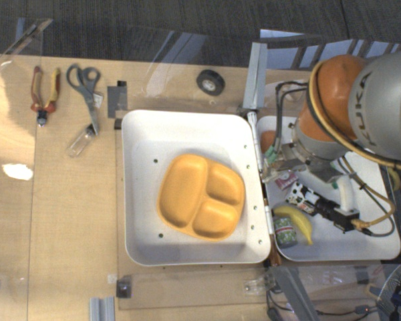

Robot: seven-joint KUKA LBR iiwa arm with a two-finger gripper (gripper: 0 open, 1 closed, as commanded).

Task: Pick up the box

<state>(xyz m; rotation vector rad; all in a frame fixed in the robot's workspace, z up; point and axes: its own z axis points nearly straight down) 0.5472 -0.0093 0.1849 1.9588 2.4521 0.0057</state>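
A small black-and-white box (298, 194) lies in the right bin (377, 249), just above the banana. The grey arm with its orange band (334, 85) reaches in from the right and hangs over the bin's upper left part. My gripper (285, 163) points down near the bin's left wall, a little up and left of the box. Its tip is among small red and green packets (285, 178), and the arm's body hides much of it. I see nothing lifted from the bin.
A yellow banana (299, 221) and a small can (285, 233) lie at the right bin's front left. An orange round item (268, 140) sits at its back left corner. The left bin (140, 246) holds a yellow three-part plate (202, 196). Scissors (85, 89), pliers (43, 93) and a tape roll (210, 81) lie on the bench.
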